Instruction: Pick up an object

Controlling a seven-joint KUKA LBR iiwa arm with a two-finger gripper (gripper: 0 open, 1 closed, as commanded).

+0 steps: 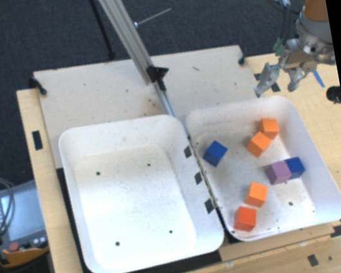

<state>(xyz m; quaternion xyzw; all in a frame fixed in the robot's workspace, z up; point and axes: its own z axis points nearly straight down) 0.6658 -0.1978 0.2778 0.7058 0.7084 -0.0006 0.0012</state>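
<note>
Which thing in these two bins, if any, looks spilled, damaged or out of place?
Nothing stands out. All seven blocks lie inside the right bin: four orange, two blue, one purple. The purple block touches a blue one, and two orange ones sit close together. The gripper is above the bin's far rim.

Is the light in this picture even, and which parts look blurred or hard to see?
Camera view: the light is soft and even, and the blocks cast only faint shadows in the right bin. The whole image is slightly soft. The gripper looks blurred, and the white left bin is bright, without strong glare.
</note>
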